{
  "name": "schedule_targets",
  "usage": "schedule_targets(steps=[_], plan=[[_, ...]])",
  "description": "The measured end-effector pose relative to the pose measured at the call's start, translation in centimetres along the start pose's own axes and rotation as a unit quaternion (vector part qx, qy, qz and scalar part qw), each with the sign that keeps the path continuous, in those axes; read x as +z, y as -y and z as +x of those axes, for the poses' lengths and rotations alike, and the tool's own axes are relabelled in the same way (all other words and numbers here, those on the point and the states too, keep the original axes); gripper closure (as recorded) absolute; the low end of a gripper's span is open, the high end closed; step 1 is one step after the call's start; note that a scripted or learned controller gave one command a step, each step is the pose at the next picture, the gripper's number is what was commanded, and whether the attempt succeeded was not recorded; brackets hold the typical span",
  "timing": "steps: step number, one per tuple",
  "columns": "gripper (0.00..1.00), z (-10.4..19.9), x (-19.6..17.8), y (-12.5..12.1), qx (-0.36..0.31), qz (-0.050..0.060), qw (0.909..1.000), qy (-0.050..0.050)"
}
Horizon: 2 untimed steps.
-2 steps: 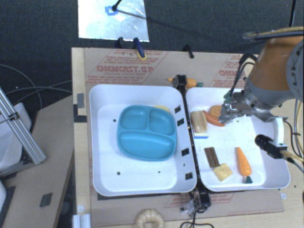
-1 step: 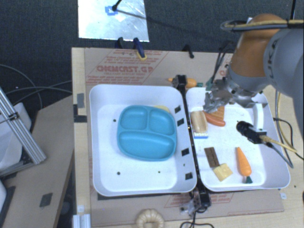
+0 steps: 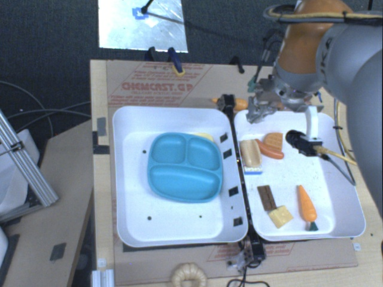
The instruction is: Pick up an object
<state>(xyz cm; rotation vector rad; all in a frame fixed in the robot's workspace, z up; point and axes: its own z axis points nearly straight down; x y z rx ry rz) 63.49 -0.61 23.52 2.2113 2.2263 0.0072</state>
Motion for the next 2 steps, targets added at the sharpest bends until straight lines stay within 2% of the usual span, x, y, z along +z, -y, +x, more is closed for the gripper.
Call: schedule_targets(steps=[1,2], plan=[[1.00,-0.6,1.1,1.2,0.003,0.002,1.0000,0.001],[1.00,0.8,1.4,0.4,0.001,0.002,1.0000,0.000]])
